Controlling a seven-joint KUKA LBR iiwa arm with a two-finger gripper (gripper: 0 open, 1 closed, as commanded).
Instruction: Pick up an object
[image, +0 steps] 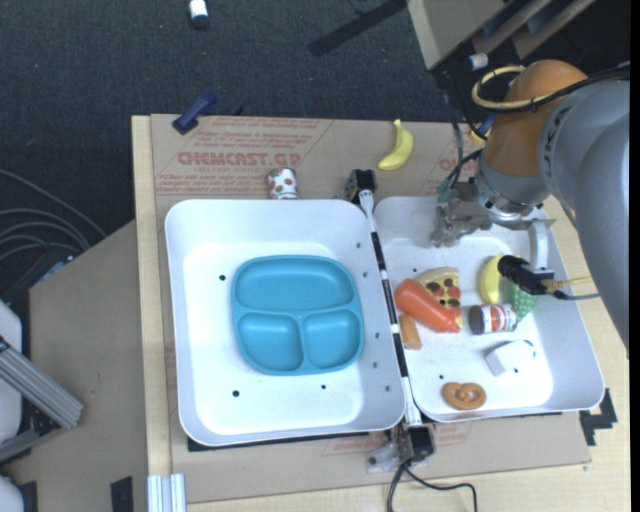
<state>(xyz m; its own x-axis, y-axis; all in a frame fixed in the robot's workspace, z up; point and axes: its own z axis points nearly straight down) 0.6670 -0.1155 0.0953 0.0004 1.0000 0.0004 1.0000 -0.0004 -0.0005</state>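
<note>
The right bin (570, 375) holds several toys. An orange carrot (428, 307) lies beside a pizza slice (442, 285). A yellow banana (489, 280), a green piece (522, 298) and a small bottle with a red cap (493, 319) crowd the middle right. A white block (508, 355) and a pretzel (464, 395) lie toward the front. My gripper (455, 225) hangs over the bin's far left part, apart from the toys, with nothing seen in it.
The left bin (200, 240) bears a blue divided plate (297, 312). Behind the bins on the cardboard lie a second banana (397, 148), a small spotted toy (283, 183) and a blue marker (194, 113). The grey arm (590, 140) covers the right bin's far right corner.
</note>
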